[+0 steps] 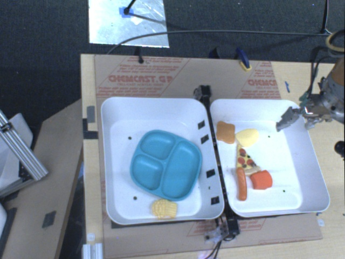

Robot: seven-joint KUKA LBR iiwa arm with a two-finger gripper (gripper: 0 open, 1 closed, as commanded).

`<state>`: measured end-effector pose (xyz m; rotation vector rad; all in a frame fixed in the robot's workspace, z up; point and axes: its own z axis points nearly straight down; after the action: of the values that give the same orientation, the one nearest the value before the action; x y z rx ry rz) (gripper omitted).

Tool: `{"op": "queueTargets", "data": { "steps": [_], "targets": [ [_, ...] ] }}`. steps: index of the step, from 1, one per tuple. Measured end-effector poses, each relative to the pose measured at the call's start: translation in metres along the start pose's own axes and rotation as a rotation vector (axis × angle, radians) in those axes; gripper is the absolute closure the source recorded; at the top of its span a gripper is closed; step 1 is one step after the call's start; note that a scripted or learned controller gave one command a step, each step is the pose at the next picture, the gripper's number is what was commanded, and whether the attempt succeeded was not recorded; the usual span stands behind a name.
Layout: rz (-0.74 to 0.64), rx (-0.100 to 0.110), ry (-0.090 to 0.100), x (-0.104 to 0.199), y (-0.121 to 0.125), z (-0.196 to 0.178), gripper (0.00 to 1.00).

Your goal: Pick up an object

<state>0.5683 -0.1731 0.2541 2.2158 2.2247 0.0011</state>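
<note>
While your gripper (288, 118) hangs over the right bin (310, 161), no item is held.
You will find the sausage (241, 183) at that bin's near left, touching the pizza slice (246, 159), tomato (261, 179) just beside; finger spread cannot be told.
</note>
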Motion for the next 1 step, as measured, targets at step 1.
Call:
{"op": "queueTargets", "data": {
  "steps": [1],
  "targets": [
    [0.001, 0.004, 0.001, 0.0094, -0.0049, 0.0501, 0.00]
  ]
}}
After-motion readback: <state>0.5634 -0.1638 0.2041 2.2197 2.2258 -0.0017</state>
